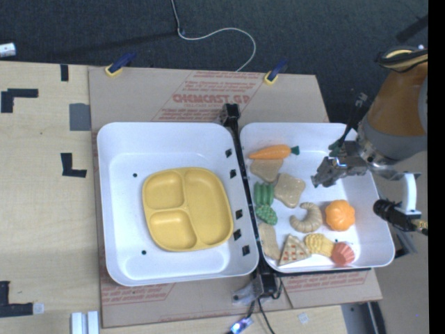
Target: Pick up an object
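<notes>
Pizza slice [293,250] lowest in right bin [375,245]; cardboard [208,96] print reversed, unreadable.

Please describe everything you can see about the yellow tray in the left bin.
The yellow tray looks like smooth plastic, a rounded square with three compartments: two at the far side and one at the near side. It lies flat, turned slightly, on the floor of the left bin, near its middle. Nothing lies in it, and it touches no bin wall.
</notes>
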Controlling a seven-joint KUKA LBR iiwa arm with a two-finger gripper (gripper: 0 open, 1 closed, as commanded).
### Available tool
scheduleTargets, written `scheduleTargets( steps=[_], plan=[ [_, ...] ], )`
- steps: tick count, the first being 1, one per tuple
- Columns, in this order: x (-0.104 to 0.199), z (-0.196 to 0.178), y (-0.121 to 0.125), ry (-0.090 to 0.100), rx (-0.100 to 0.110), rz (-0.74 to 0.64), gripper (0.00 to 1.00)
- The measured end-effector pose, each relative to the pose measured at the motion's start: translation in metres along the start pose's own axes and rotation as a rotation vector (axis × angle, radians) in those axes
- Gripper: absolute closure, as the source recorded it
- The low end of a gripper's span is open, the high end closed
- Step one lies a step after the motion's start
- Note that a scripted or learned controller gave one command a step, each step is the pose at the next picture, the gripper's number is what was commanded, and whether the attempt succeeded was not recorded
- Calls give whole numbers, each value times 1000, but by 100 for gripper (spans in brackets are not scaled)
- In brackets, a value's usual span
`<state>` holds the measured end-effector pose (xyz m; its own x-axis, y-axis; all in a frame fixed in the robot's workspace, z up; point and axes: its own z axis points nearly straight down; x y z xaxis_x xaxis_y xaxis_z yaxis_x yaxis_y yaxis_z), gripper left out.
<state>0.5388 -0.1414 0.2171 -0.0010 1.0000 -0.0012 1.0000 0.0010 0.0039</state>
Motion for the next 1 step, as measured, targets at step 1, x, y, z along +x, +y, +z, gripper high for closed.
scheduleTargets(
  steps=[1],
  plan=[
    [1, -7, 0, 2, 5, 0, 100]
  ],
)
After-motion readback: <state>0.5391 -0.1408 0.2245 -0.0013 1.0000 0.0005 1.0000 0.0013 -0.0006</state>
